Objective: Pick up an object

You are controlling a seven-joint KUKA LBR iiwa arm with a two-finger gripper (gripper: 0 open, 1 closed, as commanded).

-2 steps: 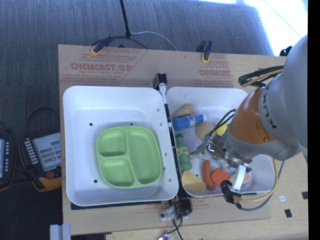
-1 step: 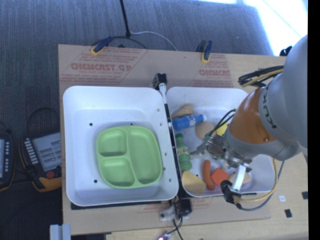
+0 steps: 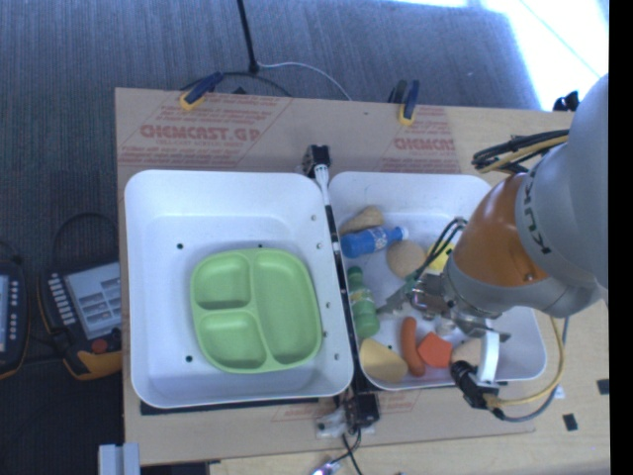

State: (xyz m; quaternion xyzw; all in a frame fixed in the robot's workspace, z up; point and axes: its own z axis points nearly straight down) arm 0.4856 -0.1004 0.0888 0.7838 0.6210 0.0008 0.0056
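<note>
low in the right bin (image 3: 524,364), nearest the camera, an orange-red block (image 3: 434,349) lies beside an upright orange carrot-like piece (image 3: 410,346) and a tan rounded piece (image 3: 383,361) at the front wall. just above them the gripper (image 3: 427,295) hangs under the orange-banded wrist; i cannot tell how it is set. farther back lie a blue bottle (image 3: 372,240), a pale round piece (image 3: 406,258) and a green item (image 3: 363,310) along the divider. left bin (image 3: 158,206) carries a green divided plate (image 3: 257,310).
</note>
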